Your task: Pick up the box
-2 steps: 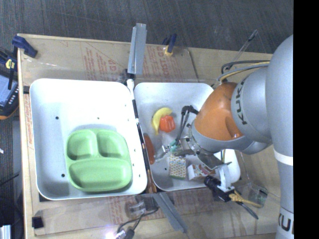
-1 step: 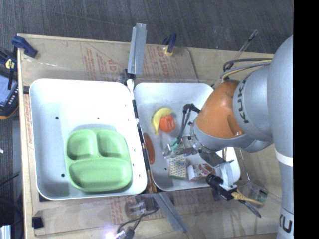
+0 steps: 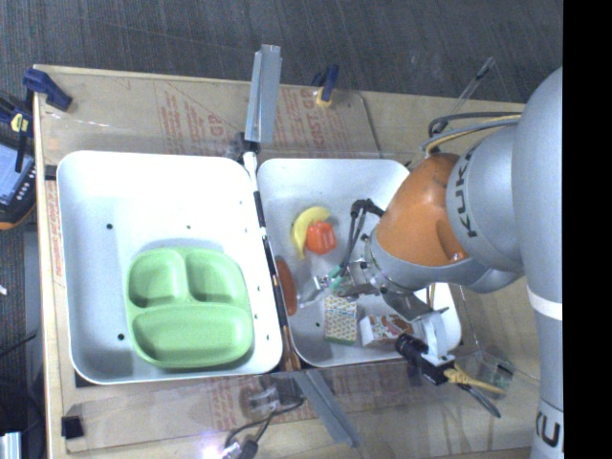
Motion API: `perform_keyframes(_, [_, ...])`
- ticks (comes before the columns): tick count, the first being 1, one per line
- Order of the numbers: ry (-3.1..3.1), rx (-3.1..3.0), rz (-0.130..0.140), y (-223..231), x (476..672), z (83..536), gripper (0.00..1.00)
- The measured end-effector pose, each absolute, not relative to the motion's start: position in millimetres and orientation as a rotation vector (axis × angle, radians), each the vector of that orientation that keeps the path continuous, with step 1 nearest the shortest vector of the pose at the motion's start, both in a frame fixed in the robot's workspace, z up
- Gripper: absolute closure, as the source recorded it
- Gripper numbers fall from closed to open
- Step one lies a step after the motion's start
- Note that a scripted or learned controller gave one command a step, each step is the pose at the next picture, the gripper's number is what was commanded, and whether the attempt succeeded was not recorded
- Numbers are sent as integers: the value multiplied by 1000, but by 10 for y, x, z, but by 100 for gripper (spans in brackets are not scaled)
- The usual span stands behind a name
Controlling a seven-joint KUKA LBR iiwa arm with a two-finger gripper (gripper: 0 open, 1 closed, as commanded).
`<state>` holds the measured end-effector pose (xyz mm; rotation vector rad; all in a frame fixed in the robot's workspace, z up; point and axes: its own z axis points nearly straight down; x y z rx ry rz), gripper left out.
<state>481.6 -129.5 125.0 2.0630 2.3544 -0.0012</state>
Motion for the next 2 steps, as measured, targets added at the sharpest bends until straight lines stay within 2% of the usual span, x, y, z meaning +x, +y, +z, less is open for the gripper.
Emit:
perform_keyframes(1, [2242, 2198, 6, -1550, 4791, 955, 0])
perform_keyframes(2, [2243, 2193, 3, -1567, 4799, 1058, 100])
